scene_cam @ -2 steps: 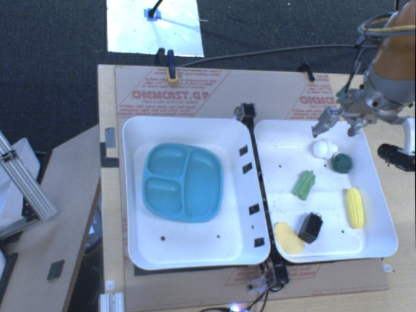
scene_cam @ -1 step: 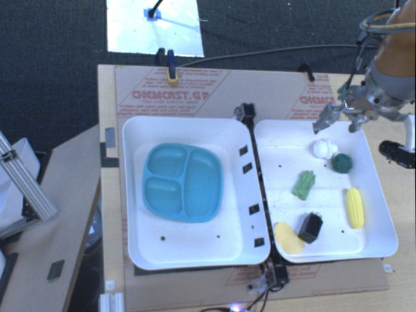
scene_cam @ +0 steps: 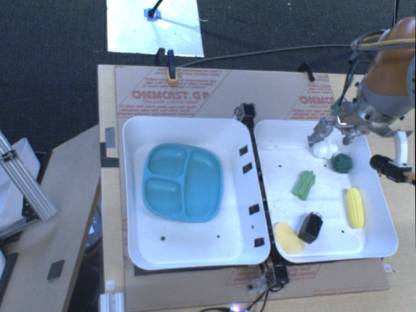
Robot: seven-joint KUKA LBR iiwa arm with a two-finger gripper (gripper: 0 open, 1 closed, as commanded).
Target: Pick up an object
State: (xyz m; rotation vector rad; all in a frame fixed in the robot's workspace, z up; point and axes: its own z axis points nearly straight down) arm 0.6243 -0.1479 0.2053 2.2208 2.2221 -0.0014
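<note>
While the gripper (scene_cam: 330,130) hovers at the right bin's (scene_cam: 380,242) 12 o'clock, fingers spread over a white ball (scene_cam: 322,149), nothing's gripped; next: descend, close on it.

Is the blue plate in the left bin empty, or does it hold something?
Empty. All three compartments of the blue plate show bare blue surface.

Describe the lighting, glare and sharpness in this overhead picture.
Camera view: even, soft light with faint shadows; mild glare washes out the white paper sheet and the bin rims; the gripper looks slightly soft, the blue plate and corn reasonably crisp.
</note>
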